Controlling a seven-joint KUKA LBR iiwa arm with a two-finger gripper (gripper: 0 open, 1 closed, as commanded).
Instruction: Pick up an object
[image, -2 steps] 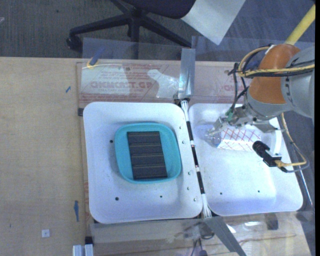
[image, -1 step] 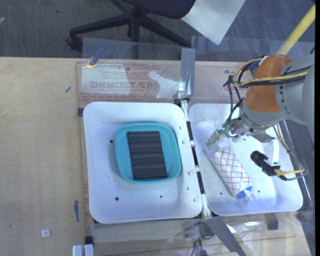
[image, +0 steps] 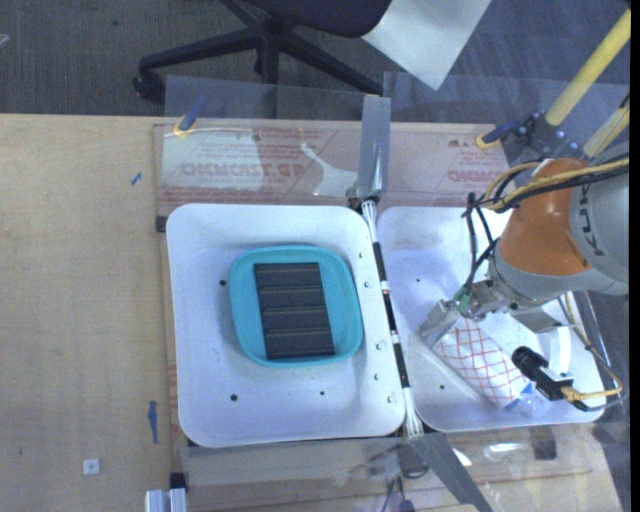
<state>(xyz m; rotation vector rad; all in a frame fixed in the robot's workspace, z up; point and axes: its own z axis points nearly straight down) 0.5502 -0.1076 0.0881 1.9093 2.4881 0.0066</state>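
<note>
Hand (image: 470, 303) is low in right bin (image: 420, 240), just above red-checked white packet (image: 483, 360) near bin's near-right; grip state can't tell. Teal tray (image: 240, 300) w/ dark insert sits in left bin (image: 190, 330).

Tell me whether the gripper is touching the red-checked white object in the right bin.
Cannot tell. In the camera view the gripper overlaps the red-checked object, showing neither contact nor gap.

The bench (image: 70, 300) is carrying two white bins side by side. The left bin (image: 200, 390) is holding a teal dish (image: 245, 290); the right bin (image: 420, 250) is holding a red-checked white packet (image: 485, 365).
</note>
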